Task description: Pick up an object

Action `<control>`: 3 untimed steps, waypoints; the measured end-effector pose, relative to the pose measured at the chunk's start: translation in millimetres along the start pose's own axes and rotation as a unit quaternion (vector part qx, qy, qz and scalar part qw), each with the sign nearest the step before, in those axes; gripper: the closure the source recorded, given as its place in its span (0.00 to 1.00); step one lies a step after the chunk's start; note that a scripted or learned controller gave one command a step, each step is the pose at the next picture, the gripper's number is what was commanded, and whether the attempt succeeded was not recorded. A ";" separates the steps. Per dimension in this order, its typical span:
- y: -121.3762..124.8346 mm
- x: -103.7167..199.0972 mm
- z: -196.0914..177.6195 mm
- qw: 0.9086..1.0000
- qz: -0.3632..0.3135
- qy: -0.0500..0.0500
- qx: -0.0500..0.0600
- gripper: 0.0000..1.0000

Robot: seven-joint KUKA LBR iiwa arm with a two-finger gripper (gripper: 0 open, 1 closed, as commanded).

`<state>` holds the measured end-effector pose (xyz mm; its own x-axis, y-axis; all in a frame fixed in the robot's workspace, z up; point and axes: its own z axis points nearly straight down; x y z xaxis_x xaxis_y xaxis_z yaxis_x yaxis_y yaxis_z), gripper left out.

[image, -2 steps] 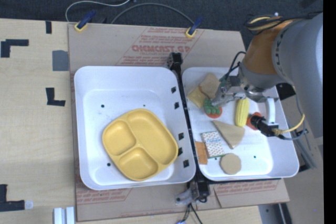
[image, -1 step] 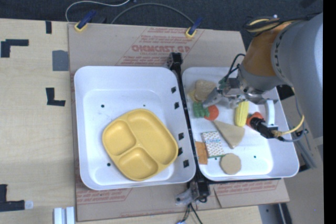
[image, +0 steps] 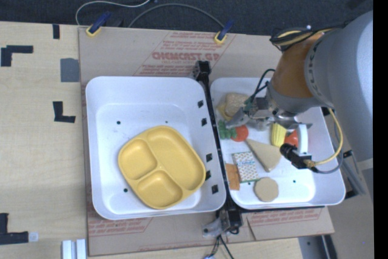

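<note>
The right bin (image: 324, 191) holds several toy foods. Among them are a beige bun-like piece (image: 233, 102), a green piece (image: 227, 130), a red tomato (image: 241, 133), a yellow corn cob (image: 277, 134), a pale cheese wedge (image: 265, 154), a patterned cracker packet (image: 245, 165) and a round tan cookie (image: 266, 189). My gripper (image: 253, 116) hangs low in this bin's upper middle. It is just right of the beige piece and above the tomato, and no object shows in its grasp.
The left bin (image: 103, 100) carries a yellow divided plate (image: 160, 165). A black divider rail (image: 211, 130) runs between the bins. The grey arm with its orange band (image: 297, 70) covers the right bin's upper right corner. A yellow cable (image: 330, 158) loops near the right wall.
</note>
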<state>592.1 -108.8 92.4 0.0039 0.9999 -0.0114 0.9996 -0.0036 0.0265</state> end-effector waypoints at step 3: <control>-17.8 11.3 1.3 1.000 0.001 0.002 0.003 0.00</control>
<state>574.4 -97.4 90.5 0.0050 1.0000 -0.0073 0.9998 -0.0048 0.0203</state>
